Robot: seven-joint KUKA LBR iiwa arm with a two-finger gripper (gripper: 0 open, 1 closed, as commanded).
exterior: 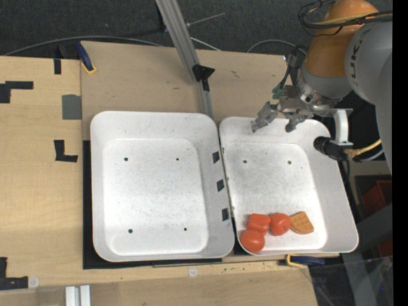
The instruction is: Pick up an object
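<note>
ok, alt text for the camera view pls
The gripper hangs with fingers spread open over the far edge of the right bin, holding nothing. Three red pieces and an orange piece cluster at that bin's near edge, beside the left bin.

Arm: grey, orange-banded above the wrist, extended into view from the right at the upper corner. Wrist: angled downward and leftward. Gripper (pixel 278 122): two fingers seen spread apart, nothing held between them, tips pointed downward.
</note>
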